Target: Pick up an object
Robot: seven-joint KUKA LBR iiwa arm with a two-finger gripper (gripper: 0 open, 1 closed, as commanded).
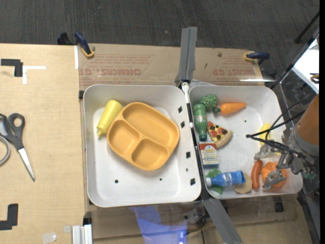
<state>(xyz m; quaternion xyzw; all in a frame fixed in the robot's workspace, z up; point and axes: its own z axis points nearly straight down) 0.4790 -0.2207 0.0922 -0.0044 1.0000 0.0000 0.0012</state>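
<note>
End effector [277, 173] low in right bin [271, 98], near-right corner, over orange toy [278, 183] beside hot dog [256, 173]; can't tell its grip state. Same bin: carrot [232, 107], broccoli [209, 102], green bottle [200, 121], pizza slice [219, 132], blue bottle [226, 179]. Left bin [101, 182]: orange tray [142, 135], yellow bottle [108, 116]. Scissors [18, 141] on desk [38, 197].

Upside-down red print, roughly "CHEMICALS" and "HIGHEST", on the cardboard sheet [127, 67] behind the bins.

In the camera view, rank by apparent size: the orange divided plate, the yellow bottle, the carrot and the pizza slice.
1. orange divided plate, clearly largest.
2. yellow bottle.
3. carrot and pizza slice: they look about alike, so I won't rank them.
</note>
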